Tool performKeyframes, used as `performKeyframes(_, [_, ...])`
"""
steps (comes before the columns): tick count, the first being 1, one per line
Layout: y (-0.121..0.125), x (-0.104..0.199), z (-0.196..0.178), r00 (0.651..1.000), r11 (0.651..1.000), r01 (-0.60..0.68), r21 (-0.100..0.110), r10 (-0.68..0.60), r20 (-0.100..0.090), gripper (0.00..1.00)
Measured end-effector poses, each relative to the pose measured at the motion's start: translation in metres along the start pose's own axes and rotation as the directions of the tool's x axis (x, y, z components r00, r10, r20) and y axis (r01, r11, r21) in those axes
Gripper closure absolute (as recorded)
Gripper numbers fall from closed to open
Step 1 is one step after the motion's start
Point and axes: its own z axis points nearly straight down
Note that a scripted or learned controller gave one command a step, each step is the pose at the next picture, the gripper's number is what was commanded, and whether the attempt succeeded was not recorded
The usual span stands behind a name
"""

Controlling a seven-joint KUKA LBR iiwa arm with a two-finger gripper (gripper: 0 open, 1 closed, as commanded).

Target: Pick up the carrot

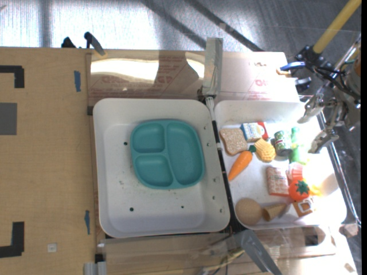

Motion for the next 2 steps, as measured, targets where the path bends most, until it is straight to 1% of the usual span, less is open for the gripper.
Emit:
performKeyframes(1, [0.057,0.02,0.097,0.996,0.996,-0.09,-0.005,0.09,-0.011,0.0])
performKeyframes(2, [0.101,0.02,0.146,0.999,0.999,0.051,-0.001,-0.051,0.002,0.0])
